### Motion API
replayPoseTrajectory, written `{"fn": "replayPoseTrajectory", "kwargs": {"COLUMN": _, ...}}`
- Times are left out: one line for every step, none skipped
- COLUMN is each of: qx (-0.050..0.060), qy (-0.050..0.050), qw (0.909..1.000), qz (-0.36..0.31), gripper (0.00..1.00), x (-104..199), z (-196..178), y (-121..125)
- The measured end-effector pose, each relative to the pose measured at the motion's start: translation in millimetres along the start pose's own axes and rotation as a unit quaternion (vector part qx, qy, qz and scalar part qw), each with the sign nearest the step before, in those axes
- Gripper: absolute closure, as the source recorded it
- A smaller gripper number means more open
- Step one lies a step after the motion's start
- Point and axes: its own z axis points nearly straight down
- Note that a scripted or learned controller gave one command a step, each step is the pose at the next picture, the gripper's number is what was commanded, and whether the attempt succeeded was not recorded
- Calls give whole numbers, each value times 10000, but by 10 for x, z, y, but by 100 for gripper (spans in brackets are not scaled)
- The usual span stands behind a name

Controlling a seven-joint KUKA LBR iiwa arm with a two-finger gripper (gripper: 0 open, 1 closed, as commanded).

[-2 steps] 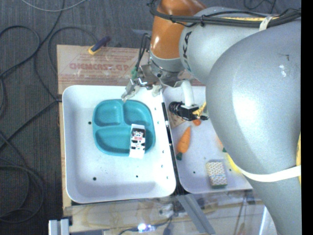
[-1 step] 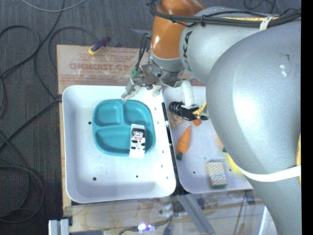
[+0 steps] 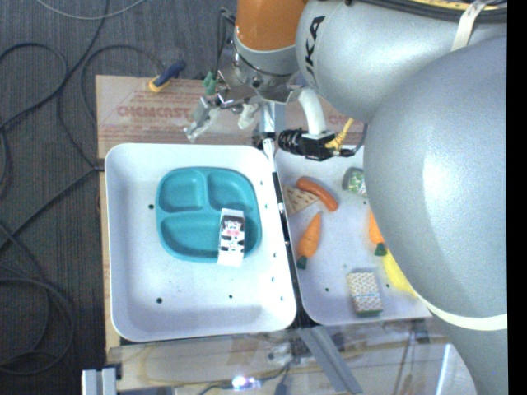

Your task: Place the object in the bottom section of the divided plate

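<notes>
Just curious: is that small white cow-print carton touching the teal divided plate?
Touching. The camera view shows the white cow-print carton lying on the teal divided plate, overhanging its lower rim.

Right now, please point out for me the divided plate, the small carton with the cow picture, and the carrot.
divided plate (image 3: 185, 204), camera view, on the floor of its left section.
small carton (image 3: 232, 235), camera view, on the middle of its printed face.
carrot (image 3: 310, 235), camera view, on its orange body.
</notes>
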Motion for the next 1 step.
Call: {"fn": "replayPoseTrajectory", "kwargs": {"qx": 17, "qy": 5, "qw": 9999, "qz": -117, "gripper": 0, "x": -618, "z": 1041, "y": -173}}
